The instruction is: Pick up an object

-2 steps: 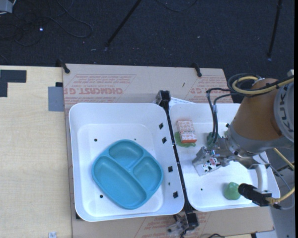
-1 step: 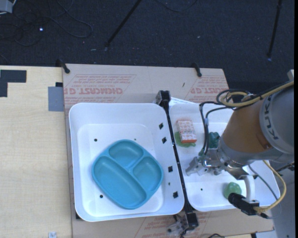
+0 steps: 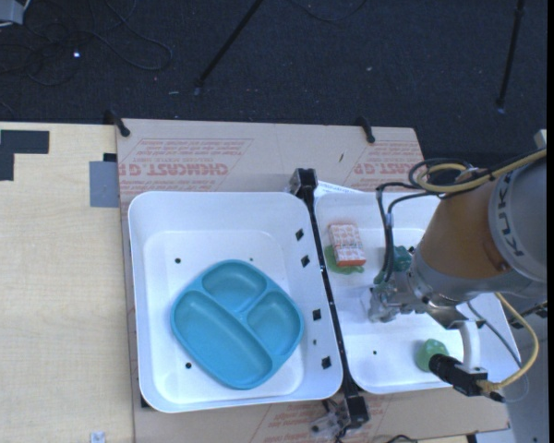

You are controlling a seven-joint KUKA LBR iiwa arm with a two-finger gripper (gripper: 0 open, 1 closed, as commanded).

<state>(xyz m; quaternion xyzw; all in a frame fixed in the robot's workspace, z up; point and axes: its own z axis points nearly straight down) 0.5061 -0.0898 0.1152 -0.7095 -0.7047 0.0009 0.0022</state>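
Left bin [image 3: 157, 247]: big blue plate [image 3: 235, 323] fills middle, edges free. Right bin [image 3: 369, 377]: arm [image 3: 471, 238] covers most; small box [image 3: 345, 245] near divider; green thing [image 3: 434, 351] by corner.

Even, bright overhead light; white bins [image 3: 222, 212] glare slightly, the dark floor [image 3: 258, 44] at the top is murky, focus soft.

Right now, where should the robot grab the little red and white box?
Probably across the box's two long sides, coming straight down from above. It lies flat in the right bin with its narrow width easiest for two fingers to span, and a green thing sits against its near end.
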